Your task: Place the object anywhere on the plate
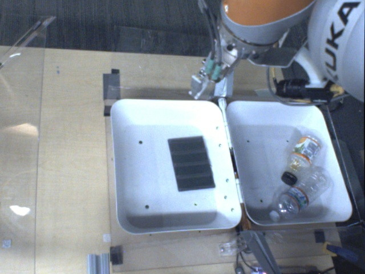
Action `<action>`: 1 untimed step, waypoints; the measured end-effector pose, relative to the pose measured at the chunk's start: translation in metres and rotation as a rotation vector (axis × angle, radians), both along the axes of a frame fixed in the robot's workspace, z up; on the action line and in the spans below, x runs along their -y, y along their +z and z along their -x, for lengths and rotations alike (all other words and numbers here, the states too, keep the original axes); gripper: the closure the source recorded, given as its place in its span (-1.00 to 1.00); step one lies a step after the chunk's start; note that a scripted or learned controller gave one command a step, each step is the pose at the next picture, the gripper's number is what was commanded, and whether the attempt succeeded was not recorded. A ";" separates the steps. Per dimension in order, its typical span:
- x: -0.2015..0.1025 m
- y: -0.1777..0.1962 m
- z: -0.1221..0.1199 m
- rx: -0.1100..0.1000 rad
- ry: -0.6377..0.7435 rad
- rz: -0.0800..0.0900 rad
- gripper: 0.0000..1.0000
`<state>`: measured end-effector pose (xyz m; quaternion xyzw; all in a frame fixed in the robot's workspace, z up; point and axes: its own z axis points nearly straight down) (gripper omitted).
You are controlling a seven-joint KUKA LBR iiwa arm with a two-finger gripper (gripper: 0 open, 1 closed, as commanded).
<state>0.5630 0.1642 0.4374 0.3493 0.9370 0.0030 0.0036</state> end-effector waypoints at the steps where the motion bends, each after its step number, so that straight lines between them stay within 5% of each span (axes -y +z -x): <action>1: 0.000 0.000 0.000 0.000 0.001 0.000 -1.00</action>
